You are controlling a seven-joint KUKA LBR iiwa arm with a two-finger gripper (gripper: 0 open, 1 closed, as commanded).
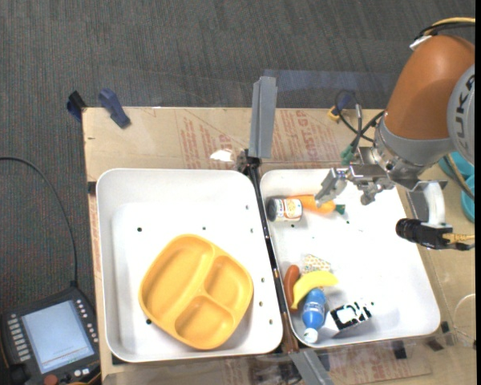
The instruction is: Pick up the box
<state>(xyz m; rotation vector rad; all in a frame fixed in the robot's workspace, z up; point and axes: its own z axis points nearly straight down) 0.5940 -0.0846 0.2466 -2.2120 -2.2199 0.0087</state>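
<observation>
One small box (353, 315) is your target; it lies just right of the blue bottle (312, 311), close to the front wall of the right bin (385, 255), and I can't tell whether box and bottle actually touch. The gripper (350, 189) hangs well behind the bottle, toward the back of that bin; its two fingers are spread apart with nothing between them, so the whole approach is yet to be made.

To do it well, carry the gripper forward until it sits right of the bottle and over the box, then turn the wrist to match the box, which lies askew; set the fingers across its shorter width, on the two sides that face away from the bottle, so that neither finger wedges into the tight gap; come straight down and close only once both fingers are past the top edge.

The box is black with white print, flat-faced and square-edged, probably cardboard; it should grip firmly but may slide on the smooth white floor. The bottle looks like rounded plastic and would likely roll if nudged; a curved, smooth yellow banana (314, 281) lies just behind the bottle; a glossy yellow three-part tray (196, 291) sits well left of the bottle.
</observation>
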